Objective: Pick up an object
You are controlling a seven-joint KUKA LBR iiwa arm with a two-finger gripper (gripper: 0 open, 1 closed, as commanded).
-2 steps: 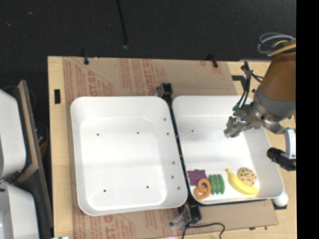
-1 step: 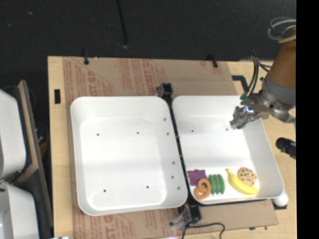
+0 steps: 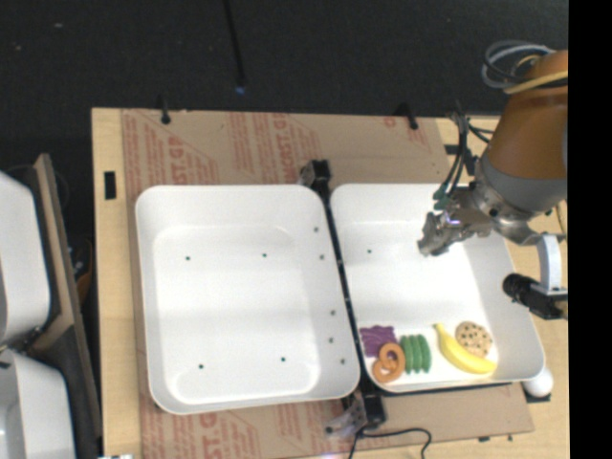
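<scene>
My gripper hangs over the upper middle of the right bin, well above the toys, and nothing shows between its tips. Along that bin's front edge lie a purple toy, an orange ring, a green ridged toy, a yellow banana and a round speckled cookie. The orange ring rests against the purple toy and the green one. The cookie sits on the banana's upper side.
The left bin lies beside the right one, joined by a black divider strip. Both bins rest on a cardboard sheet on the bench. White bins stand at the far left.
</scene>
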